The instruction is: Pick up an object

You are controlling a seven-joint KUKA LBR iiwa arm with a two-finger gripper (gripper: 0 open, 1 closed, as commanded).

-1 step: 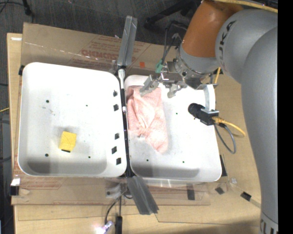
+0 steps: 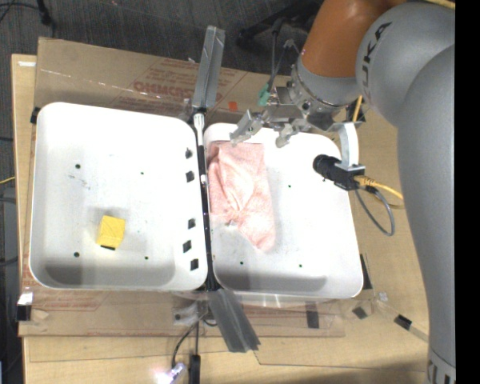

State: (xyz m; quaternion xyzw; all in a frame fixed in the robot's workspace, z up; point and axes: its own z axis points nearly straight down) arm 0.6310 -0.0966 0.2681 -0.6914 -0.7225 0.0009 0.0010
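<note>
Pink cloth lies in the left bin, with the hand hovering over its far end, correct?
Not quite. The camera view shows the pink cloth in the right bin, not the left. The hand does hover over its far end.

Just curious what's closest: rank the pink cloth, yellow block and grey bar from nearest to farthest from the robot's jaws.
1. Pink cloth, in the right bin.
2. Grey bar, above the bins' seam.
3. Yellow block, in the left bin.
</note>
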